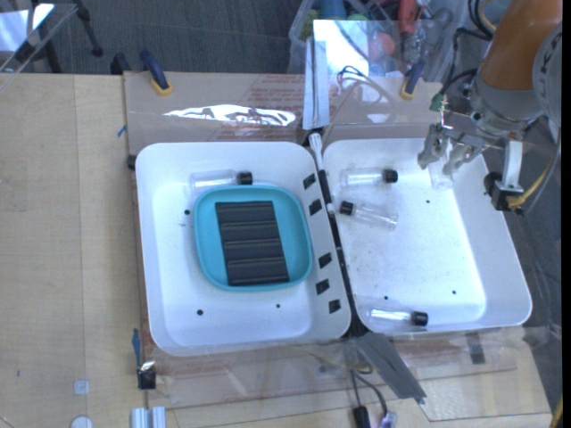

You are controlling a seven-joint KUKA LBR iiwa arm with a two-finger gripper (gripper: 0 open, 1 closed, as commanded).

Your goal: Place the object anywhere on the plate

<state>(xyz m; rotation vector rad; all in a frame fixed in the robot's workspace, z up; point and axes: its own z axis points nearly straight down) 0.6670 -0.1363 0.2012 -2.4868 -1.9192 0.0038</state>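
Pincer [449,157] over right bin [500,275], upper right; grip state impossible to tell.
Nearest vial [368,177] just left; best pinched mid-body, lifted clear, carried to teal plate [207,239] at centre-left.

Arm [526,34] reached in from right, orange band high at upper right corner, grey wrist below it angled down and left. Gripper [449,157] hung low at arm's end, pointing downward. Fingers [434,150] pale and blurred, apart from each other, nothing visible between them.
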